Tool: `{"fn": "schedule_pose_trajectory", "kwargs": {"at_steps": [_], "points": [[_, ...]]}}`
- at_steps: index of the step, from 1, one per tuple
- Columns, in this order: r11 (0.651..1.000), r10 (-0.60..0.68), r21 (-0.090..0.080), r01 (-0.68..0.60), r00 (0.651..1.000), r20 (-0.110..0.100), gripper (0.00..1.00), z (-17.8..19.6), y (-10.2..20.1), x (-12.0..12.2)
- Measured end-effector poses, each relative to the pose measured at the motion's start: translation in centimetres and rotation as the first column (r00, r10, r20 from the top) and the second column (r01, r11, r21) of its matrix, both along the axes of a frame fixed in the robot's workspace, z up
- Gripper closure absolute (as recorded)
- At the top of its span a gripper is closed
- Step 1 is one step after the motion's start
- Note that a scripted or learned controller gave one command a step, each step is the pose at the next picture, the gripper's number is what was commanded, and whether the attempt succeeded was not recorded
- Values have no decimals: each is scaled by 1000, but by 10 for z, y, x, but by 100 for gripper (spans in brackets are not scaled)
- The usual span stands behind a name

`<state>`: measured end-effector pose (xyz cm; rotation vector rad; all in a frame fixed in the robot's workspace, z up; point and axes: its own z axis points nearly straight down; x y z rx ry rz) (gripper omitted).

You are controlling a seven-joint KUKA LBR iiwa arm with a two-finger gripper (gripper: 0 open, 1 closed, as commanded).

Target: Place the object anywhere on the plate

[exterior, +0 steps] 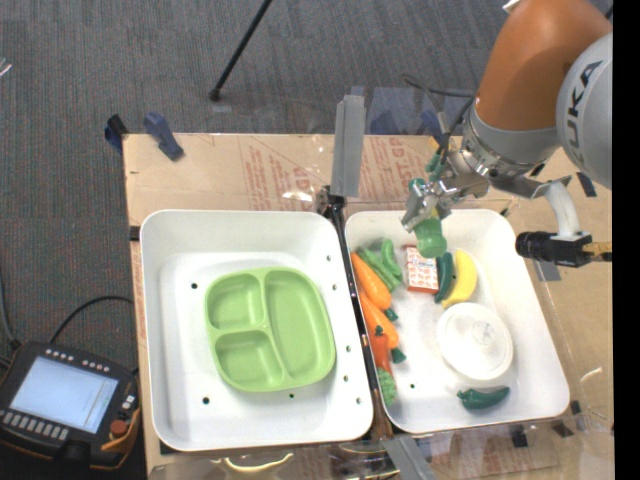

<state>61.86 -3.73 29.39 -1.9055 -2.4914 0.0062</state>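
The arm comes in from the right and its hand (430,211) hangs above the back of the right bin (520,368), fingers closed on a small green object (430,238) that dangles just over the bin floor. The green plate (270,328), split into three compartments, sits in the middle of the left bin (170,408), well apart from the hand, with the two bin walls between them. Below the hand the right bin is crowded: a red and white carton (421,269) and a banana (462,277) just beside it, carrots (371,293) along the left wall, green pods (384,261), a white lid (474,339) and a dark green pepper (484,397) near the front. A tablet-like controller (65,398) lies on the floor left of the bench (250,168)
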Motion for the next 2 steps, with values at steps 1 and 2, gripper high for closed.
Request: {"fn": "schedule_pose_trajectory", "kwargs": {"at_steps": [1, 2], "points": [[1000, -19, 0, 19, 1000, -4, 100, -61, 41, -41], [999, 44, 1, -44, 999, 2, 100, -47, 127, -86]]}}
